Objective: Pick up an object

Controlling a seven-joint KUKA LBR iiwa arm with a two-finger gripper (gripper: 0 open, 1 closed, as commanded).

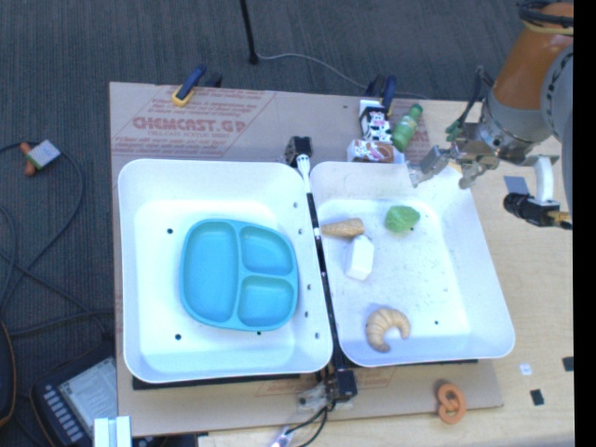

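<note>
Above the right bin's [484,250] far corner hang the jaws [445,164], spread and empty; this looks like the approach step. Nearest is the green piece [402,219] inside: next, descend and straddle it.

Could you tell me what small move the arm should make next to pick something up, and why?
Probably shift the gripper left and down toward the green item. The gripper hangs over the far rim of the right bin, holding nothing, and the green item is the closest object, lying apart from the bread roll and white block, so there is room around it.
</note>
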